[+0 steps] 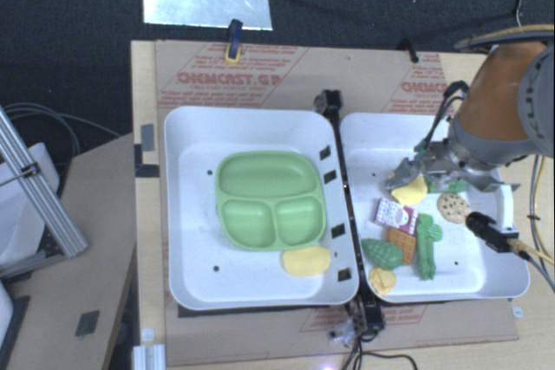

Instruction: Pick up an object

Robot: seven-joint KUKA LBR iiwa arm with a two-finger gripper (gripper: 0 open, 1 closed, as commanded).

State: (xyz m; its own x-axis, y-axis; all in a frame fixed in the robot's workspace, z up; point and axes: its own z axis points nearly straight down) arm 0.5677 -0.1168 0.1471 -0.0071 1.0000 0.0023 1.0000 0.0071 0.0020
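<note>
Gripper point(414, 176) is down in the right bin point(499, 277), at about 10 o'clock of the toy pile. Fingers sit right over a yellow piece point(411, 191); can't tell how far they're spread or whether they grip it. Cookie point(451, 205) at 3 o'clock of that piece, pink carton point(390, 211) at 7. Left bin point(191, 212) has a green divided plate point(270, 198), yellow chip point(306, 260) at its 5 o'clock.
</note>
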